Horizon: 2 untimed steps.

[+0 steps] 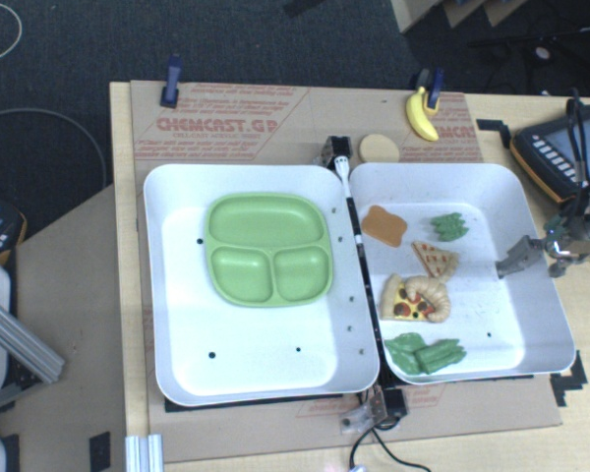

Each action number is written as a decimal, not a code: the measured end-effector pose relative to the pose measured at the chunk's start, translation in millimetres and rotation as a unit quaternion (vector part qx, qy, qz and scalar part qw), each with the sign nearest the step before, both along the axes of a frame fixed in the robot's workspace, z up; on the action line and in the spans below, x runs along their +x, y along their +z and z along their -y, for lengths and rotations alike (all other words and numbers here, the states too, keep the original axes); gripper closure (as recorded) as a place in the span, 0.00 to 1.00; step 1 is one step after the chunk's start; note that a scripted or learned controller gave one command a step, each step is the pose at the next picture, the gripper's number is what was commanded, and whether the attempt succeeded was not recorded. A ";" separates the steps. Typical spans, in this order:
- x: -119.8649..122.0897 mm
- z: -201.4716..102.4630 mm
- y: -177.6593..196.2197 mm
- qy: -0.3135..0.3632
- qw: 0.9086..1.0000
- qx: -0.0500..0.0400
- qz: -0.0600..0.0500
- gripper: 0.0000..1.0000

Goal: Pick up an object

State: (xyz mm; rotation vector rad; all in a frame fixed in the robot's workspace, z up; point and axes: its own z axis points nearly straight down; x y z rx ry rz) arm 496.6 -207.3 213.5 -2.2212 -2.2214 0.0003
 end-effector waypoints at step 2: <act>79.4 -77.5 -115.1 0.004 1.000 0.001 0.002 0.00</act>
